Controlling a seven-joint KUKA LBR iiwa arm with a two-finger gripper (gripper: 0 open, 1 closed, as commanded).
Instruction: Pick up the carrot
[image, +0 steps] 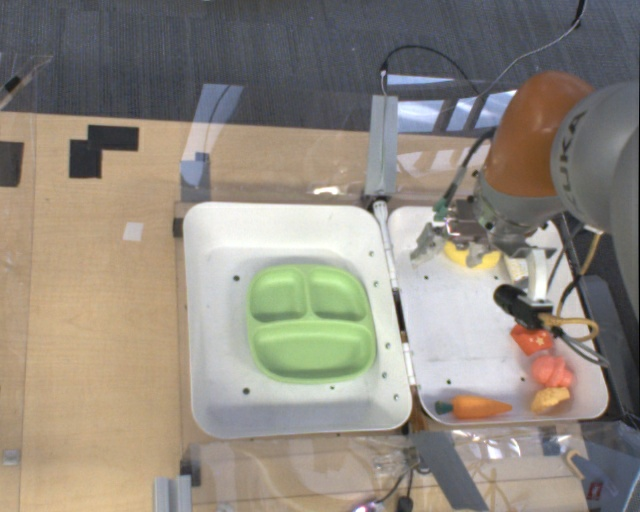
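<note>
The carrot (480, 406) lies at the right bin's (450, 340) near rim, tip pointing right, with bare floor stretching beyond it. Just right sit a pink piece (552, 371) and a tan one (549, 399) (close against the right wall). Farther back the gripper (462, 238) hangs over a yellow item (472, 256); its grip state cannot be told. The left bin (215, 330) holds a green divided plate (310, 322).

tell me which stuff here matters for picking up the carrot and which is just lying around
Belongs to the job:
- carrot, by the right bin's front wall
- gripper, over that bin's far end
- right bin

Just lying about:
- green divided plate in the left bin
- yellow item under the gripper
- red piece
- pink piece
- small yellowish piece
</note>
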